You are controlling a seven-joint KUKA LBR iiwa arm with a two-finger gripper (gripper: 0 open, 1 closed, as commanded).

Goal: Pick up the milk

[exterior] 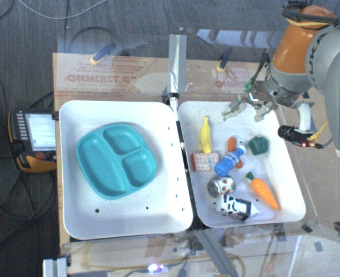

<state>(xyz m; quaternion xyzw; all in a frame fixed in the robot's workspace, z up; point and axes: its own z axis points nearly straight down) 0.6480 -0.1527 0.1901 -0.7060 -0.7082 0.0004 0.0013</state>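
The left bin [72,172] holds a turquoise divided plate [117,160]. The gripper [246,109] hovers with fingers spread apart over the far edge of the right bin [291,178], holding nothing. The milk carton [235,207], black-and-white, lies at the near edge, beside a can [221,186].

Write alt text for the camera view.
The pincer hangs over the right bin's far edge, with the milk carton lying near the front by a can, carrot and bottle. A blue tray fills the left bin.
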